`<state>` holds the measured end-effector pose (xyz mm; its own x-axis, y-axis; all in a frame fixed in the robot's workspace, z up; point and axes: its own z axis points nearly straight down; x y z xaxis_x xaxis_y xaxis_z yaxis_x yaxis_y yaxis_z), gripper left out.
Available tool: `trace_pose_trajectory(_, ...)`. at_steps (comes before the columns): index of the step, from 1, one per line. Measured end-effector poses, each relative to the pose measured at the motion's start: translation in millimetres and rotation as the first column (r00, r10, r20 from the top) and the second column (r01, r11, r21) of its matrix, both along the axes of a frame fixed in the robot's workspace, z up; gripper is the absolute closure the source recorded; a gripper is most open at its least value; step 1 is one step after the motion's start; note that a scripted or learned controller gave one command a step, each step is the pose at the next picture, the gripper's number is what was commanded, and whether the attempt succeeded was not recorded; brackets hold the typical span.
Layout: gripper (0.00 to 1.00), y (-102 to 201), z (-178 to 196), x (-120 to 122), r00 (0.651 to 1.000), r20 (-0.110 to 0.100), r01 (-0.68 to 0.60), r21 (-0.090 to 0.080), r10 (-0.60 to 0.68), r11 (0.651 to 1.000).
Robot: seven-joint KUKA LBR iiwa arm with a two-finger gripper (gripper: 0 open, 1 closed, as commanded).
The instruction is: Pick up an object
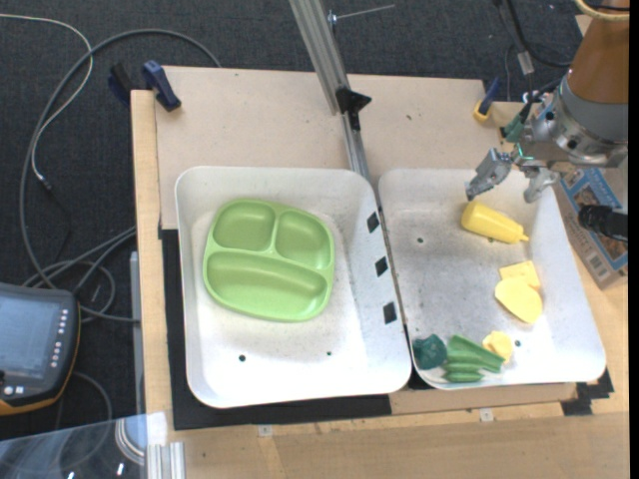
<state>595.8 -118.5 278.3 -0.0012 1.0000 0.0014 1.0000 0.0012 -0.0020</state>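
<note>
My gripper (511,181) hangs over the far end of the right bin (439,267), its two fingers spread open with nothing between them. Just below it lies a yellow corn-shaped toy (492,223), a short gap away from the fingertips. Closer to the front, two pale yellow wedge pieces (519,292) rest against the bin's right side. At the front rim sit a green pea pod (469,357), a dark green lump (430,350) and a small yellow piece (497,344).
The left bin (200,347) holds a light green divided plate (268,259). A metal pole (324,53) slants down to the seam between the bins. Blue clamps (160,83) grip the board's far corners. Cables and a pendant (35,342) lie on the floor at left.
</note>
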Motion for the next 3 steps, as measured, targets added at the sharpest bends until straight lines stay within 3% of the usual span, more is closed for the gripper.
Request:
trace_pose_trajectory(1, 0.0, 94, -76, -29, 1.0, -0.008, -0.007, 0.004, 0.007, 1.0)
trace_pose_trajectory(2, 0.0, 122, -87, -101, 1.0, -0.007, -0.001, 0.002, 0.001, 1.0)
trace_pose_trajectory(3, 0.0, 169, -86, -118, 1.0, -0.003, -0.005, 0.003, 0.005, 1.0)
